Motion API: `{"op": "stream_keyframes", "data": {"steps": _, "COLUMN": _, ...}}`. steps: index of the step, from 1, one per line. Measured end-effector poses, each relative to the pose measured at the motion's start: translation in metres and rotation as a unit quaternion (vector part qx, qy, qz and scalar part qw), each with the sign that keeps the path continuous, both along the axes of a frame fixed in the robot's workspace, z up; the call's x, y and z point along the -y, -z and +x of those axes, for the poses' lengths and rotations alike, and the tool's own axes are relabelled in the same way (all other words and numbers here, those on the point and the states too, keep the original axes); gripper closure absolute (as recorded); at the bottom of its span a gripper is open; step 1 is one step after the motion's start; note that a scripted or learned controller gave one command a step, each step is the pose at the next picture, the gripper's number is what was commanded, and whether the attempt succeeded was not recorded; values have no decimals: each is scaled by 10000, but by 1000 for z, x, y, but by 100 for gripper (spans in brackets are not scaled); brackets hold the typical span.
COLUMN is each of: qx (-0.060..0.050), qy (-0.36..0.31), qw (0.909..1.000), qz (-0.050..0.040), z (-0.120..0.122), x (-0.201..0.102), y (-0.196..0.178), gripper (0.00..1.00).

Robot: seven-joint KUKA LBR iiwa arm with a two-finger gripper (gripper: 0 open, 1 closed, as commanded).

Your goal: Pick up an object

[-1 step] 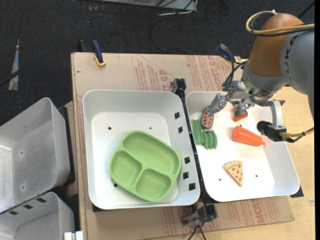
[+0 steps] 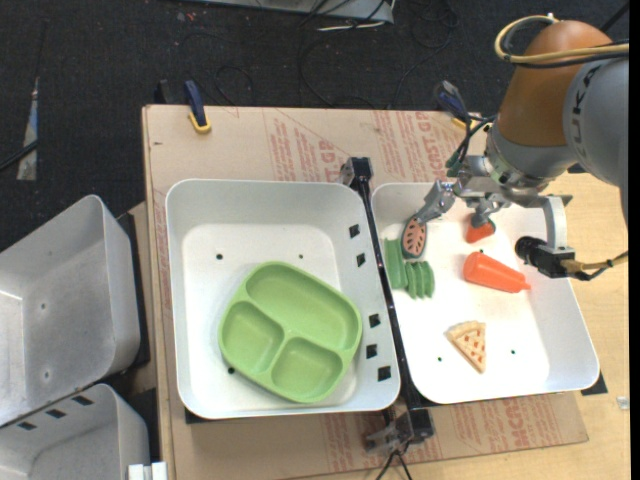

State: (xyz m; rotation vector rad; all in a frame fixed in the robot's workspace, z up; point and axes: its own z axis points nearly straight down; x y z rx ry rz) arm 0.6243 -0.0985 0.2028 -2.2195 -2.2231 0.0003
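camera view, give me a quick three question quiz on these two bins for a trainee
1. True or false: the green divided plate lies in the left bin.
2. Which item lies nearest the front edge of the right bin?
A. the orange carrot
B. the pizza slice
C. the watermelon slice
3. Fill in: the green bean pods lie against the ____ wall of the right bin.

Key: 1 true; 2 B; 3 left. Note for the trainee: the claw hangs over the back of the right bin, near the watermelon slice and a small red-orange piece.
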Motion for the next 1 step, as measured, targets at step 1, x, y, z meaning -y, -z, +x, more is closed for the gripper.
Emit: {"op": "stream_keyframes", "data": {"steps": 1, "qx": -14, "qy": 10, "qw": 10000, "qz": -1, "z": -2, "x": -1, "y": 43, "gripper": 0}}
